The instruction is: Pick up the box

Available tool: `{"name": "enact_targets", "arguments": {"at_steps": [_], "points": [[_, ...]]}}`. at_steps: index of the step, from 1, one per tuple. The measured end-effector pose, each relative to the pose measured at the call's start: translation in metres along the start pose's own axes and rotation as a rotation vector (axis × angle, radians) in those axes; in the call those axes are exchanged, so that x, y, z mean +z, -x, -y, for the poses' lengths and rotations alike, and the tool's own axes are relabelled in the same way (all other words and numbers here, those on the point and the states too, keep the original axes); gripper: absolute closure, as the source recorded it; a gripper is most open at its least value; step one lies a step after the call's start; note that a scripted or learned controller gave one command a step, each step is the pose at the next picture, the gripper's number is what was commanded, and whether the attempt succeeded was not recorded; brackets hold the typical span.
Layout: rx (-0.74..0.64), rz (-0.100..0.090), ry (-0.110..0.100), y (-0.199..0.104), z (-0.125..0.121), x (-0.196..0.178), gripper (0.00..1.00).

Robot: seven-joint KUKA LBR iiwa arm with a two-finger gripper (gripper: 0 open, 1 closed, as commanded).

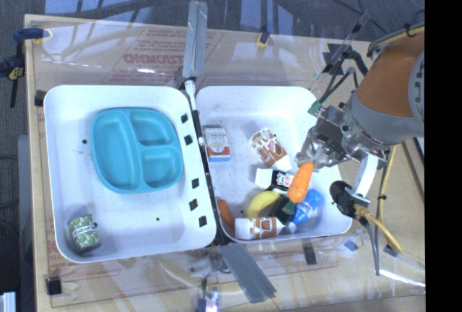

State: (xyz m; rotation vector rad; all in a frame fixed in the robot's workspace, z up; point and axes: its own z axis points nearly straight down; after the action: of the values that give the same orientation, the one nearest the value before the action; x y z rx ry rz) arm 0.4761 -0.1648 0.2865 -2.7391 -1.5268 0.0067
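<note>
So nearest the camera, the right bin's [238, 97] front corner is a pile: banana [261, 202], carrot [302, 182], blue bottle [309, 206]. Further back, the box [216, 143] lies flat near the divider. It looks like light, stiff cardboard, so I'd pinch its long sides. The gripper [317, 153] hangs well to its right, over the carrot; can't tell its state.

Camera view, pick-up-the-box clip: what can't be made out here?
- Gripper: fingertips blurred against the carrot; open or shut unclear.
- Pile in the right bin: the banana and blue bottle overlap other items, hiding parts.
- Small box: its print is too small to read.
- Arm: cut off at the right.
</note>
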Motion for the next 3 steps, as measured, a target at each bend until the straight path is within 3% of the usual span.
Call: {"name": "enact_targets", "arguments": {"at_steps": [1,2,3], "points": [[0.277,-0.001,-0.003,-0.002,0.001,0.012,1.00],[0.539,-0.002,0.001,0.035,-0.022,-0.001,1.00],[0.807,-0.001,-0.003,0.024,-0.016,0.042,1.00]]}}
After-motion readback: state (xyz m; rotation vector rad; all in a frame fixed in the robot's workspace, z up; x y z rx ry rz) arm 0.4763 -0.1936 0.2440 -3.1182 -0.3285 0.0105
